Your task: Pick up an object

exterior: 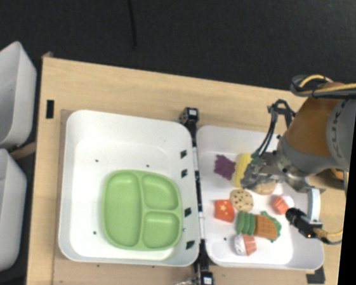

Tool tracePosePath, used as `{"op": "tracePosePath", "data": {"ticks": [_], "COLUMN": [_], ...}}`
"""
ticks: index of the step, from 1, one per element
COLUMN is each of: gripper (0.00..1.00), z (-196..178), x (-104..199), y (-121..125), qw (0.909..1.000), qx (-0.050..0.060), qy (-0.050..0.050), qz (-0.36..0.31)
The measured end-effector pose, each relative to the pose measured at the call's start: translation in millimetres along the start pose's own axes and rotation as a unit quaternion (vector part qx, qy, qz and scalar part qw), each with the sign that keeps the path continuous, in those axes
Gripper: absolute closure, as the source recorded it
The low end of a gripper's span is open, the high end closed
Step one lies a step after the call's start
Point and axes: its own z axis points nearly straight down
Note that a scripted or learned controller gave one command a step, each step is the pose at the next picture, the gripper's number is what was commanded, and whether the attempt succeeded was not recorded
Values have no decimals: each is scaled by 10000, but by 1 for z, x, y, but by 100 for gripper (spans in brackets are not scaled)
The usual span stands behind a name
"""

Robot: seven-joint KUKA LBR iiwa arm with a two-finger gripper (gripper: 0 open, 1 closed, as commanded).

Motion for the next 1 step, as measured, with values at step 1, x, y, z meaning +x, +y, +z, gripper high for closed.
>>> {"op": "tracePosePath", "data": {"ticks": [1], "gripper": [100], "z": [-60], "x": [3], "y": [9], "qw": [10000], "qx": [-10], "qy": [-2], "qz": [-56]}}
